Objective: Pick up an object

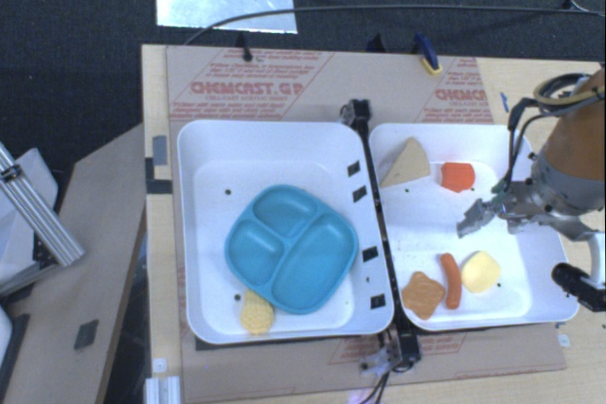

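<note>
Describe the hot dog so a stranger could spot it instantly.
Look in the right bin, near its front edge. Three foods lie in a row there; the hot dog is the middle one, a thin orange-red stick between the tan lumpy piece and the pale yellow one.

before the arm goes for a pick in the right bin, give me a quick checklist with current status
1. Gripper over the right bin: ok.
2. Gripper directly above an item: not ok, it sits over bare floor between the items.
3. Nearest targets, sausage and yellow piece, lying apart from the bin wall: ok.
4. Sausage and yellow piece separated: cannot tell, they look close.
5. Finger state: cannot tell.
</note>
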Available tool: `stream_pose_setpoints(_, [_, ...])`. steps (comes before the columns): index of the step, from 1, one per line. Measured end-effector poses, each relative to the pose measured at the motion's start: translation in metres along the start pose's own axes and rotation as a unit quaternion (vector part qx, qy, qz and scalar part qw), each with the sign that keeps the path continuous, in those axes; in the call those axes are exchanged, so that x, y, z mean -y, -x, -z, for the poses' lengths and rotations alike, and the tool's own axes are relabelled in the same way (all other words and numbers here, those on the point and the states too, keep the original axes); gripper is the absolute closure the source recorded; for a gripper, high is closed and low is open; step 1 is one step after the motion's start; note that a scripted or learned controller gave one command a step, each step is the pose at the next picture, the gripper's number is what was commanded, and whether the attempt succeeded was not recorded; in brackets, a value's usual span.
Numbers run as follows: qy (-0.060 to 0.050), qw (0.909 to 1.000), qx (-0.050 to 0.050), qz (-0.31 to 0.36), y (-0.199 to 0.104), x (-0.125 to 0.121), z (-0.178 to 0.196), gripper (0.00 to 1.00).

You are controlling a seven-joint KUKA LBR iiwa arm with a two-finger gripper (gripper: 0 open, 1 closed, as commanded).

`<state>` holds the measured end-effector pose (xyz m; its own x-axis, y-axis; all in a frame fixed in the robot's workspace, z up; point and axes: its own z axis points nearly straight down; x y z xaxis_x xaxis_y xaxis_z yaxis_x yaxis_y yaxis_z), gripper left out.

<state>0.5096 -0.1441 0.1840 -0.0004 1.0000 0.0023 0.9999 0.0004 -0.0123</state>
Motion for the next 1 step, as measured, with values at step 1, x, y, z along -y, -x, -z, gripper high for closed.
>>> stream_pose_setpoints(1, [0.007,1.0000,0.001,0.002,-0.0004,-0.0032,0.0066,0.00])
